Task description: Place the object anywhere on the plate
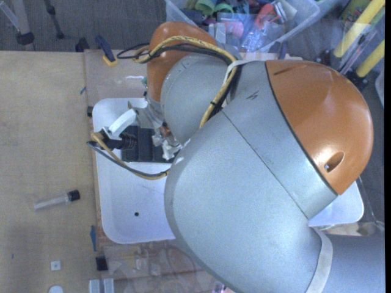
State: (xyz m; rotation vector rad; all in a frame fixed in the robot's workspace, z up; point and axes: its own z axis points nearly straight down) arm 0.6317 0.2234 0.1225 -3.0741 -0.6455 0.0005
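My grey and orange arm reaches in from the right and covers most of both white bins. The gripper hangs over the far part of the left bin, largely hidden under the wrist. Whatever lies beneath the arm is hidden. The bare near part of the left bin's floor carries just a tiny dark speck. A corner of the right bin peeks out under the arm.
A clear tub of colourful toys stands behind the bins. Yellow and green tubes lean at the top right. On the wooden bench to the left lies a small clear tube with a black cap.
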